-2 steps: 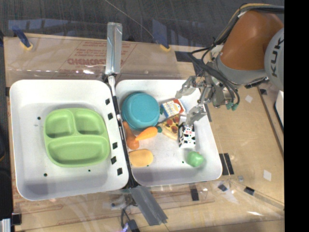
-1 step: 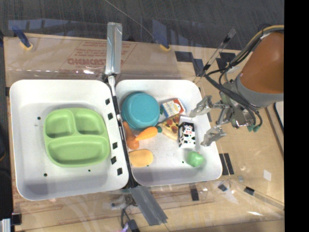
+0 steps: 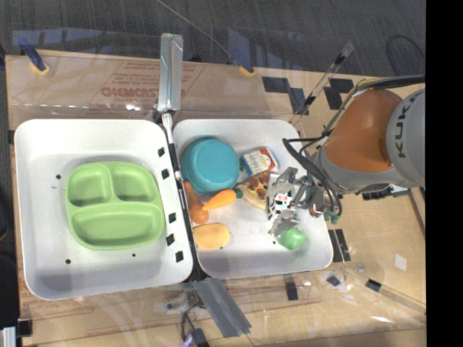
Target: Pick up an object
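My view: a robot lab bench

I see a wooden bench (image 3: 405, 266) with two white bins (image 3: 43, 266) taped and clamped in place, black markers stuck along their edges, loose cables, grey carpet beyond, toy food (image 3: 217, 201) as props, and an industrial arm (image 3: 376, 139) reaching in.

floor (image 3: 87, 6): dark carpet | bench (image 3: 405, 266): pale wood | even light

The arm's grey casing (image 3: 409, 137), up and to the right of the pincer (image 3: 283, 210), carries dark letters reading "KU". Red print on the clear sheet (image 3: 137, 87) far up-left of the pincer is too faint to read.
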You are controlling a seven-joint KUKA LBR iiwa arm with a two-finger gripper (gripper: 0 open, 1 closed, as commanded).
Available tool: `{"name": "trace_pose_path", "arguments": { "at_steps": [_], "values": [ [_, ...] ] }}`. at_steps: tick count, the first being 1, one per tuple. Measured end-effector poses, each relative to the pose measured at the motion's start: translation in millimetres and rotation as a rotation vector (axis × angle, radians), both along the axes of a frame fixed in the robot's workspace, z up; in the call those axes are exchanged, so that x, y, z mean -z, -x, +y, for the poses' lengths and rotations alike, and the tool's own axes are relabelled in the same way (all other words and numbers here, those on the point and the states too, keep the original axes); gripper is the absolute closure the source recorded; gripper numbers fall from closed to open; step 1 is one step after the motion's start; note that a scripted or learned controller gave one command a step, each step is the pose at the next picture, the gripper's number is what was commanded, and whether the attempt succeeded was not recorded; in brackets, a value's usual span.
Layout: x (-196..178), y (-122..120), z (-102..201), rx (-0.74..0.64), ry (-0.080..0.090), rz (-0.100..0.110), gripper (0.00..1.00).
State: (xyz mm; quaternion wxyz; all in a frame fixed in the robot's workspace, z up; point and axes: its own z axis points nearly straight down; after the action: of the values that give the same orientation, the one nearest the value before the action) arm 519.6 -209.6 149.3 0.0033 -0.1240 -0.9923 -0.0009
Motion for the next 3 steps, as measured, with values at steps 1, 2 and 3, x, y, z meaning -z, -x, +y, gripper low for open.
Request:
{"name": "trace_pose_path", "arguments": {
  "at_steps": [1,2,3],
  "values": [
    [56.0,40.7,10.4,0.395,0.003,-0.009,0.00],
    [-8.8,3.8,11.1,0.278,0.004,-0.012,0.00],
    [40.7,8.6,5.2,0.789,-0.010,-0.036,0.00]
  ]
}}
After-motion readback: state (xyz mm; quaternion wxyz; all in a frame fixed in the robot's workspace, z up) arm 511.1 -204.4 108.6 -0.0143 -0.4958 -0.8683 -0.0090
